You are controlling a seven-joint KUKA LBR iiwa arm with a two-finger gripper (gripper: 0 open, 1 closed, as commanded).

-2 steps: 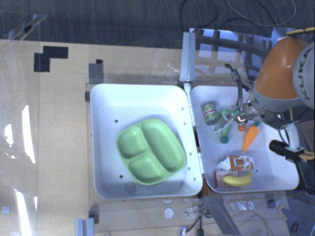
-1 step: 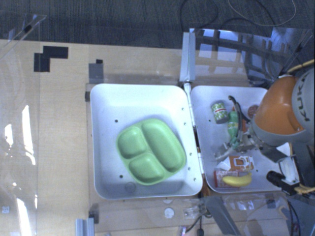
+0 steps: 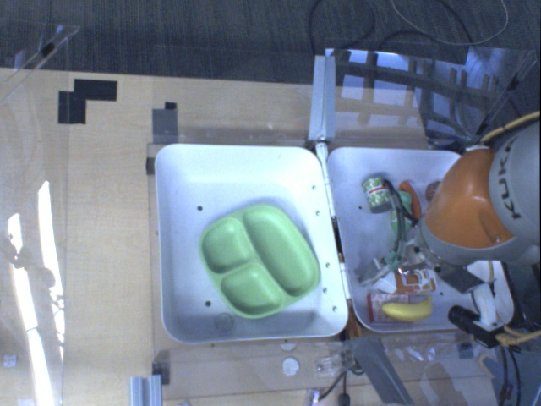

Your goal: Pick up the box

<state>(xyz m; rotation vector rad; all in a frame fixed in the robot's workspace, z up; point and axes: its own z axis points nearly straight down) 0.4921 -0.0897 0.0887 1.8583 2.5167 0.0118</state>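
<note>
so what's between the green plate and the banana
In the camera view, bare floor of the left bin, then the two bins' adjoining walls, lie between the green divided plate and the banana.

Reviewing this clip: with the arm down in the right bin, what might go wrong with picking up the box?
1. The box lies tight against the banana, so the gripper may catch or drag the fruit instead.
2. The arm hides much of the right bin, so a miss would be hard to spot.
3. The can and a small orange item sit close by and might get knocked.
</note>
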